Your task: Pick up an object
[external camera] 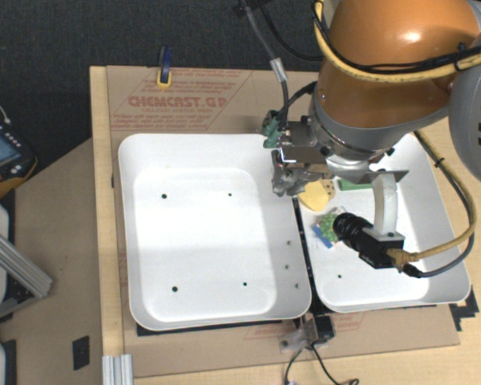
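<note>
Yellow piece (313,196), green piece (327,228), arm (385,62) overhead

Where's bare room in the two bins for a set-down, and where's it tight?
Left shallow white bin: whole floor bare, wall to wall. Right shallow white bin: bare strip along its near wall. Crowded where the bins meet, under the tool, around the pale yellow rounded piece and small green-and-blue object.

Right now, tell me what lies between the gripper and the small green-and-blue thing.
In the camera view, a pale yellow piece lies between the gripper and the green-and-blue thing, in the right bin.
</note>
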`<move>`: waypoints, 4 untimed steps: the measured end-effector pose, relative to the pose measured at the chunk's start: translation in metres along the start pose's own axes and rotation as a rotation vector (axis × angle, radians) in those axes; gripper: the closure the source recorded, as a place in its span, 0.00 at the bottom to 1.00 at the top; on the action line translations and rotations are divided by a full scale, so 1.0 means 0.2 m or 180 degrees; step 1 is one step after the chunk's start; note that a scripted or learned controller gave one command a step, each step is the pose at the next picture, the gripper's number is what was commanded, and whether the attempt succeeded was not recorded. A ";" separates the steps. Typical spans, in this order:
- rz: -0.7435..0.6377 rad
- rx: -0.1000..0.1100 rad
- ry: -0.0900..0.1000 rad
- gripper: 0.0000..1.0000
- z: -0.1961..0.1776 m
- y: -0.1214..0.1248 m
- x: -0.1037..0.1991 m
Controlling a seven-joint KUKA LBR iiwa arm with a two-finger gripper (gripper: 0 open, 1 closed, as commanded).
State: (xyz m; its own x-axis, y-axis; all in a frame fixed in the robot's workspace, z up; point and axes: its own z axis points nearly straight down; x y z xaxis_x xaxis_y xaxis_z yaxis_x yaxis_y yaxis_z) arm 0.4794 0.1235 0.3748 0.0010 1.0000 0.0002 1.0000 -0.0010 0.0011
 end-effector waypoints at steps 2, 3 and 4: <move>-0.0017 -0.0027 0.0011 1.00 -0.37 0.00 0.01; -0.0023 -0.0019 0.0011 1.00 -0.60 0.00 0.25; -0.0008 -0.0021 0.0008 1.00 -0.81 0.04 0.30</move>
